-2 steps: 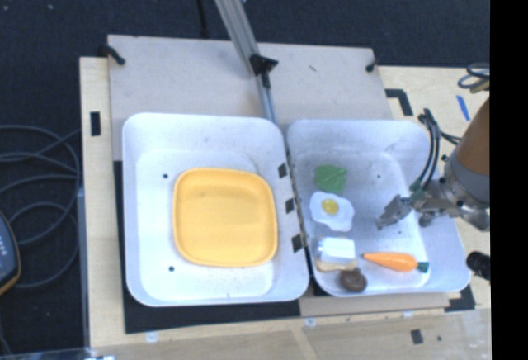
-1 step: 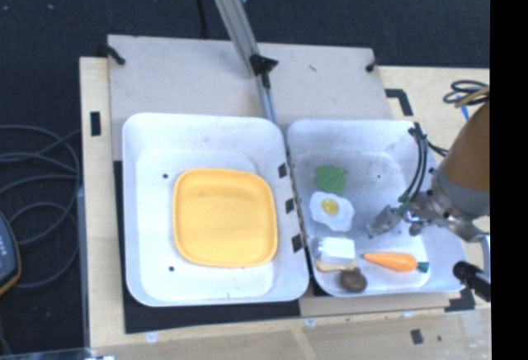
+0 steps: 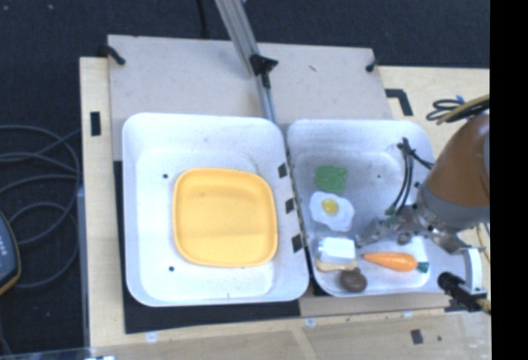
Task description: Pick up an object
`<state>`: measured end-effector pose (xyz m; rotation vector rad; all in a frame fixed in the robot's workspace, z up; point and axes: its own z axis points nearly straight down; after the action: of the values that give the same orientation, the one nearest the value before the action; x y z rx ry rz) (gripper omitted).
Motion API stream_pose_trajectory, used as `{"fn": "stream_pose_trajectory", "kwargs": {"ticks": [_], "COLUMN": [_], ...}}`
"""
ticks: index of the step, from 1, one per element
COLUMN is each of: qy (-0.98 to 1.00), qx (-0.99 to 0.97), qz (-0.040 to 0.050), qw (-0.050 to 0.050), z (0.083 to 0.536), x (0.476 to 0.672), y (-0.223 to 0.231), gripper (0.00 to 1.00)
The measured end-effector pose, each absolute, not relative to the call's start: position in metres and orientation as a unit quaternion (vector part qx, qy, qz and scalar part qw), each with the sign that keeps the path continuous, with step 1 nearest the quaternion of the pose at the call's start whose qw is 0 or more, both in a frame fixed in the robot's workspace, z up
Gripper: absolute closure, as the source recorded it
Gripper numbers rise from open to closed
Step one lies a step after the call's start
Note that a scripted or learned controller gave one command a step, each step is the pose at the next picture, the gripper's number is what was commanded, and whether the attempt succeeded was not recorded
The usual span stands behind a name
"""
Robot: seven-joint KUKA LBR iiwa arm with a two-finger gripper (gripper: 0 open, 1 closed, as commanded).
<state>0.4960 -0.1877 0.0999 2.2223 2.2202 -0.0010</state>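
Note:
The right bin (image 3: 363, 139) holds a green square piece (image 3: 331, 178), a toy fried egg (image 3: 331, 210), a white block (image 3: 337, 249), a small brown round piece (image 3: 353, 280) and an orange toy carrot (image 3: 390, 262). My gripper (image 3: 391, 225) reaches in from the right and hangs low over the bin's right half, just above the carrot and to the right of the egg. The grey wrist and the orange band hide the bin's right wall. Nothing shows in the gripper.
The left bin (image 3: 148, 144) carries a yellow square plate (image 3: 224, 216). A slanted metal pole (image 3: 235, 11) runs from the top down to the seam between the bins. Cables lie at the far left (image 3: 33, 160).

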Motion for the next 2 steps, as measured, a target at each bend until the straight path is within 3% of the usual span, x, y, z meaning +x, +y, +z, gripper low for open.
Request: {"fn": "stream_pose_trajectory", "kwargs": {"ticks": [1, 2], "qy": [0.707, 0.707], "qx": [0.708, 0.707], "qz": [0.0015, 0.0011], "qw": [0.002, 0.002], "z": [0.112, 0.155], "x": [0.497, 0.5], "y": [-0.188, -0.189], "gripper": [1.0, 1.0]}}
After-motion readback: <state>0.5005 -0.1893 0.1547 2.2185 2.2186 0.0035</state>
